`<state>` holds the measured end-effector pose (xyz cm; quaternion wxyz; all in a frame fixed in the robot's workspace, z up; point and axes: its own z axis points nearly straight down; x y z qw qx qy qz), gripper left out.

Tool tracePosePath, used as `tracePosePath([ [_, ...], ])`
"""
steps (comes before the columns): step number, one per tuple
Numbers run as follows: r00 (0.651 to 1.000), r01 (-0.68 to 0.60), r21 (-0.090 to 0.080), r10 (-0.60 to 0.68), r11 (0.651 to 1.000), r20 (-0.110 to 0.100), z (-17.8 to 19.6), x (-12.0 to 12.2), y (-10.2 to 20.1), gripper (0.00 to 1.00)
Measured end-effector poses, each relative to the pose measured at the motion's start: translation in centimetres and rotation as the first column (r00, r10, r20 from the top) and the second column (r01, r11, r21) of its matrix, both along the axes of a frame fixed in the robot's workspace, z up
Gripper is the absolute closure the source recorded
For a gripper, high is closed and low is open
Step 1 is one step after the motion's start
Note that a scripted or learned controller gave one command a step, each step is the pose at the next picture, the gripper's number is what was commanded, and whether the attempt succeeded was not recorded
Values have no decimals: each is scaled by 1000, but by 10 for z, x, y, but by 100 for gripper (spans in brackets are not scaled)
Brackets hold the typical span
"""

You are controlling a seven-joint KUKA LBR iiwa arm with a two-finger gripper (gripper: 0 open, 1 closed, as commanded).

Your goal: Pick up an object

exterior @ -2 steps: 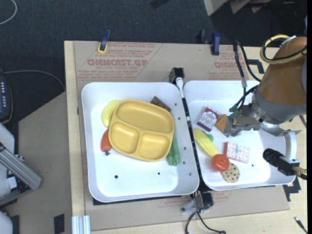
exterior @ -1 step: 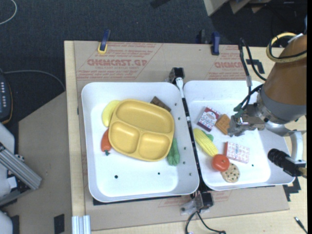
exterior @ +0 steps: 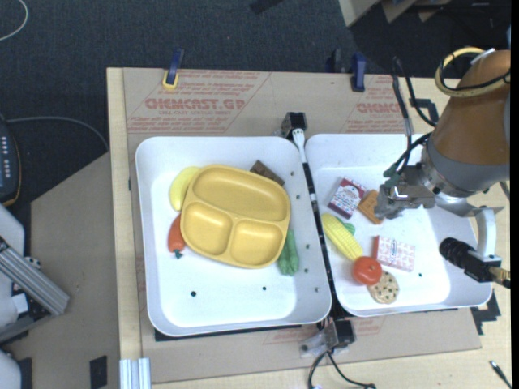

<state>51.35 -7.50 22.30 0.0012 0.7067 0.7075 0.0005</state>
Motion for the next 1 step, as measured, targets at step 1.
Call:
tracePosePath([
  [1, 1000, 0, 1, 0, 1000, 1, 12, -8, 1, 100],
])
